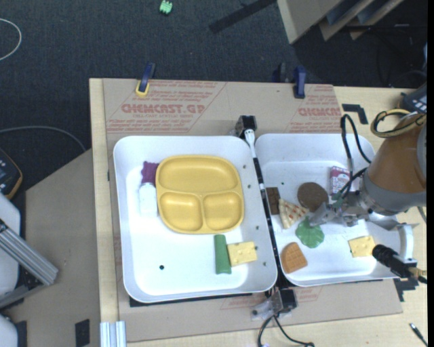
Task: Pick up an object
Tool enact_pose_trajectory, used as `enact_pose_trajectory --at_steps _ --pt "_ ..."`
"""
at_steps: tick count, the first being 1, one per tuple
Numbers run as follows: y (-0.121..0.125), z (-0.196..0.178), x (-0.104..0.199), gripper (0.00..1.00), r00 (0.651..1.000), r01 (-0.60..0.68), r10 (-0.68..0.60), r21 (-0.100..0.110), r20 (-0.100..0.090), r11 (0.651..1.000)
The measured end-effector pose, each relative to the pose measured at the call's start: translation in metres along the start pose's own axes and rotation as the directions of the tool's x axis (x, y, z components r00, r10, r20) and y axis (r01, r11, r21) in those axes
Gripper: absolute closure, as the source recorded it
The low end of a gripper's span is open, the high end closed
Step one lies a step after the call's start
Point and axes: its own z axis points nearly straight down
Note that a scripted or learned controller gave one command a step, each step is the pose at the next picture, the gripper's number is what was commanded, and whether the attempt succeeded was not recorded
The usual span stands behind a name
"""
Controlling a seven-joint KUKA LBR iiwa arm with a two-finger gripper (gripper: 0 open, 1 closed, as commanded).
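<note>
I've got the gripper (319, 218) low over the green toy (310, 235); jaws' state, can't tell. It looks light, soft, maybe slippery, so pinch across its middle

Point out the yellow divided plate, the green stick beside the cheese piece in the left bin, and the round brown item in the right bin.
yellow divided plate (199, 192): camera view, on its centre ridge.
green stick (222, 254): camera view, mid-length.
round brown item (312, 195): camera view, on its top face.

blue clamps (299, 80) on bench edge | green scrap (165, 7) on dark floor (top left)
</note>
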Motion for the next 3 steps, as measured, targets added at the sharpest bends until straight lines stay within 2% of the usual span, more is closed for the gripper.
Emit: enact_pose_trajectory --at_steps 1,3 --pt "0.001 -0.014 -0.001 1.0 1.0 -0.002 0.002 -0.007 0.003 1.0" --pt "-0.001 -0.105 0.001 1.0 1.0 0.001 -0.001 -0.011 0.005 1.0"
